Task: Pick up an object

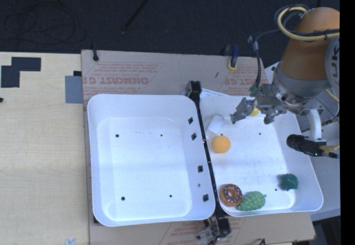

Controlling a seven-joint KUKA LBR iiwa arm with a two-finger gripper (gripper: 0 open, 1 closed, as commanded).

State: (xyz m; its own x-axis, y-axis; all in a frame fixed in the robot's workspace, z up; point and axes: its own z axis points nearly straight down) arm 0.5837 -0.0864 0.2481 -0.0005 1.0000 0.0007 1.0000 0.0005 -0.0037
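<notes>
Camera view looks down on 2 shallow white bins set side by side on a cardboard sheet point(138, 75), with the left bin point(100, 127) and the right bin point(310, 199) meeting along a black clipped seam. The gripper point(256, 112) hangs over the far edge of the right bin, its 2 fingers spread apart, 1 dark finger point(242, 111) reaching toward the seam and the other toward the bin's right side. A small yellow object point(254, 111) shows between them, but I cannot tell whether it is pinched or merely lying beneath.

An orange ball point(221, 144) sits in the right bin near the seam, round, with no long axis. Just beyond it, toward the far left corner, a white cup-like piece point(214, 124) lies tilted, its long axis running from the ball toward that corner. At the near edge a frosted donut point(231, 194) lies flat, touching a green bunch of grapes point(252, 201) whose long axis runs along that edge. A dark green lump point(288, 182) rests near the near right corner, well apart from the gripper.
</notes>
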